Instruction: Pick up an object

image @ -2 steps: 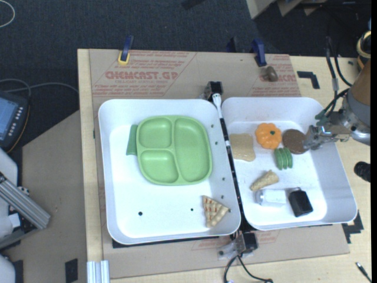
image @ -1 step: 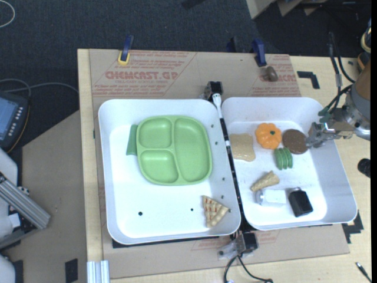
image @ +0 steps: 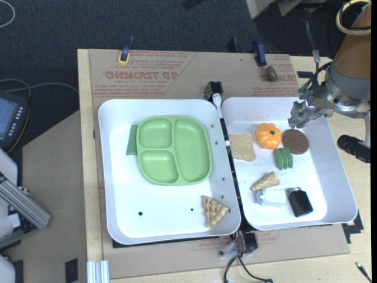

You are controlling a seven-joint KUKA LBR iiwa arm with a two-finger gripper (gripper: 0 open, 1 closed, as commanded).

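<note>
Toys lie in two white bins on a brown bench (image: 177, 78) — most of them in the right bin (image: 340, 184), and two in the left bin (image: 109, 175).

The grey arm (image: 353, 69) comes in from the right. Its gripper (image: 300, 115) is over the far part of the right bin, just beside the brown round toy (image: 296, 141) and near the orange pumpkin (image: 269, 135). I cannot tell if the gripper is open or closed, and I see no toy in it.

The biggest toy is a green tray (image: 174, 149) with three parts. It sits in the middle of the left bin. A little waffle wedge (image: 214, 210) lies at the near right corner of that bin, well apart from the tray.

In the right bin, a tan slice of bread (image: 242, 147) lies by the left wall. The pumpkin is next to it, and the brown round toy is just beside the pumpkin. A small green toy (image: 284, 158) sits between and just below those two. Nearer the front there is a tan wedge (image: 265, 182), a flat white thing (image: 273, 198) just beside it, and a black block (image: 300, 202) — the block lies next to the white thing
</note>
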